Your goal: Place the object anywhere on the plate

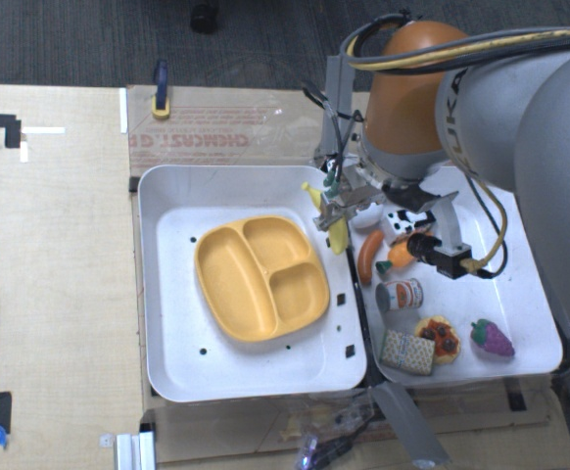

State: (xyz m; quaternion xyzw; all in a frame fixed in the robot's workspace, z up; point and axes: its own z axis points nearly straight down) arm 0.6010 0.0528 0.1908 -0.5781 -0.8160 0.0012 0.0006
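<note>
Right of centre in the frame, a banana (335, 225) is seen gripped by the tool (332, 204) over the bins' shared rim; it should be carried left and released low over the plate (261, 278).

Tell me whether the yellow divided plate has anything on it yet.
Empty. All three compartments of the plate show bare yellow. The yellow object sits at the gripper, by the bin's right wall, beside the plate.
</note>
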